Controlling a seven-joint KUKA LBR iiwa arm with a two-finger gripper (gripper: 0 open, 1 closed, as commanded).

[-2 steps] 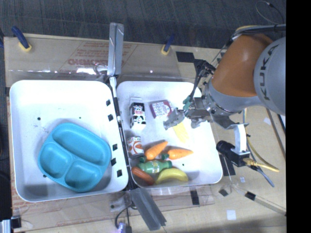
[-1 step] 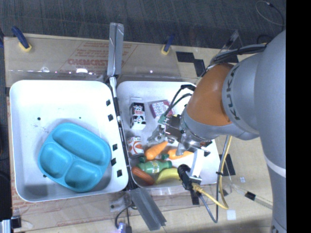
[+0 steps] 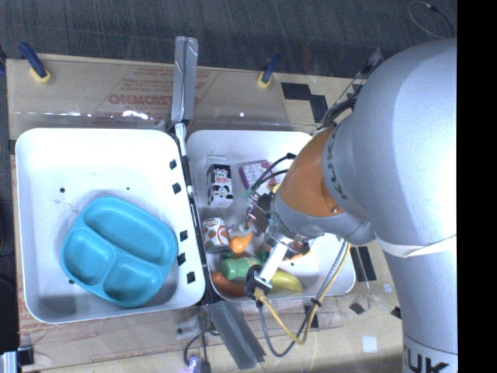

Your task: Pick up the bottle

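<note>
A small white bottle with a black cow pattern (image 3: pixel 220 183) stands in the right bin (image 3: pixel 233 142), near its back left. My gripper (image 3: pixel 255 225) hangs low over the middle of that bin, just right of and nearer than the bottle. It is down among the toy food. The orange-banded wrist covers most of it.
The right bin also holds a purple packet (image 3: pixel 253 172), a small can (image 3: pixel 214 231), an orange piece (image 3: pixel 241 244), a green item (image 3: pixel 235 270), a red item (image 3: pixel 220 284) and a yellow banana (image 3: pixel 286 283). A blue divided plate (image 3: pixel 116 249) lies in the left bin (image 3: pixel 46 154).
</note>
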